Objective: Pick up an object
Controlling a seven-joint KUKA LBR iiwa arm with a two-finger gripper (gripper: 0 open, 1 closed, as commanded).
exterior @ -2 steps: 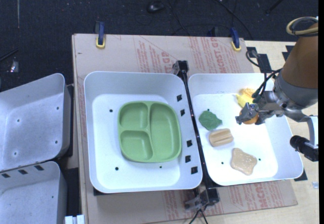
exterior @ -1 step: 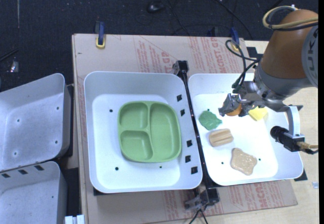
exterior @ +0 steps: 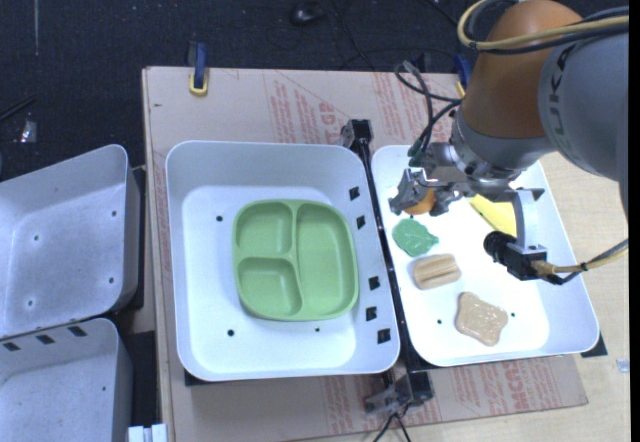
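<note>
The gripper (exterior: 420, 185) sits right of the frame's centre, low over the upper left part of the right bin (exterior: 570, 325). Its fingers are a dark, cluttered cluster there, and I cannot tell from this slant how far apart they stand. A small orange object (exterior: 447, 196) shows against the gripper's right side; whether it is between the fingers or merely lying beside them is not clear, so no hold can be claimed.

Just below the gripper lies a green leaf-shaped piece (exterior: 413, 235), apart from it or barely under its tip. Below that is a tan block (exterior: 436, 271), and lower again a tan toast-like slice (exterior: 480, 318), both flat on the bin floor. A yellow item (exterior: 497, 212) lies to the right, partly under the arm's wrist (exterior: 510, 80), which fills the upper right of the frame with its orange band.

The left bin (exterior: 190, 330), at the frame's centre, bears a green divided tray (exterior: 296, 260) with nothing in its compartments.

Judged from this, the task is at the reach-and-grasp stage: the arm is down among the objects, but nothing is plainly lifted. What is left is a confirmed closure on one piece and the raise clear of the bin floor.
</note>
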